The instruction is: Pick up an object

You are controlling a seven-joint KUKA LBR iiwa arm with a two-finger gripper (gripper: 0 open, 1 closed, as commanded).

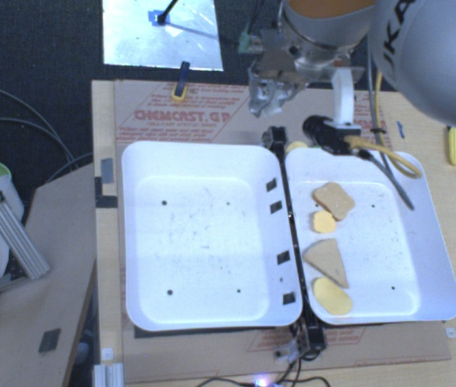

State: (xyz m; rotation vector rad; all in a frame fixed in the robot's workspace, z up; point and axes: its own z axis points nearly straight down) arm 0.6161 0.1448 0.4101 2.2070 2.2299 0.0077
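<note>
claw (272,95): above the surface beyond both bins, grip state cannot be told | objects: tan square piece (333,199), yellow round (332,296), in right bin (429,248), well below-right of claw

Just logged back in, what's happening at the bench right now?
The arm's gripper hangs above the far edge of the bins, holding nothing that I can see. Four flat pieces lie in the right bin: a tan square, a small yellow piece, a tan wedge and a yellow oval.

End effector (271,97) hangs raised, seemingly pointing down
</note>
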